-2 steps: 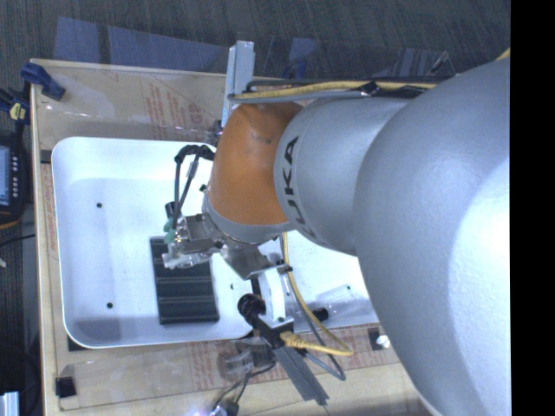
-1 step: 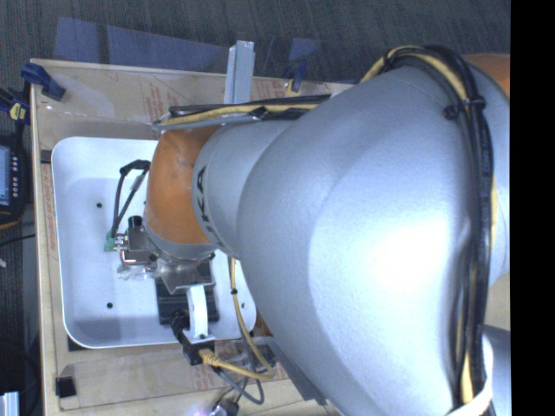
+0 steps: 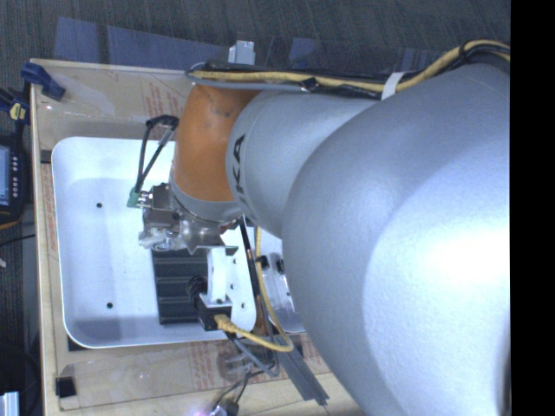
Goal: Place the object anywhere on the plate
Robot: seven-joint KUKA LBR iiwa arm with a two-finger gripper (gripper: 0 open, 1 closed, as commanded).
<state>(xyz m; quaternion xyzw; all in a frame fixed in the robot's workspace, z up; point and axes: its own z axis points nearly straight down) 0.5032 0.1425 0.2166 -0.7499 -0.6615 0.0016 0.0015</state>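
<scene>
We look down on a shallow white plastic bin (image 3: 82, 258) that rests on a pale plywood bench (image 3: 113, 102), and we place everything else against this bin. The large grey robot arm (image 3: 390, 232) reaches in from the bin's right and covers the bin's right side and all that lies beyond it. The arm's orange band (image 3: 204, 154) hangs over the bin's far rim, about midway along it. Below the band, the metal two-finger gripper (image 3: 163, 219) stands over the middle of the bin's floor. We cannot tell whether the pincer is released, clenched or grasping anything, since its own body hides its tip from us. Thin black wires (image 3: 154, 150) loop from the band down to a small green part (image 3: 135, 199) on the side of the gripper toward the bin's left wall.

The bare left half of the bin's floor bears two small dark dots (image 3: 99, 204), one nearer the far wall and one nearer the near wall. We cannot tell where the object lies, nor the plate, because the arm hides that side of the bench. A sliver of pale grey surface (image 3: 282, 306) shows just past the bin's right edge, and we cannot tell what it is.

Off the bin's far left corner, a blue clamp (image 3: 42, 83) sits at the bench's edge. Past the bin's left rim, beyond the bench, stands a dark device with a small screen (image 3: 10, 176). Dark grey carpet (image 3: 217, 7) lies beyond the bin's far side.
</scene>
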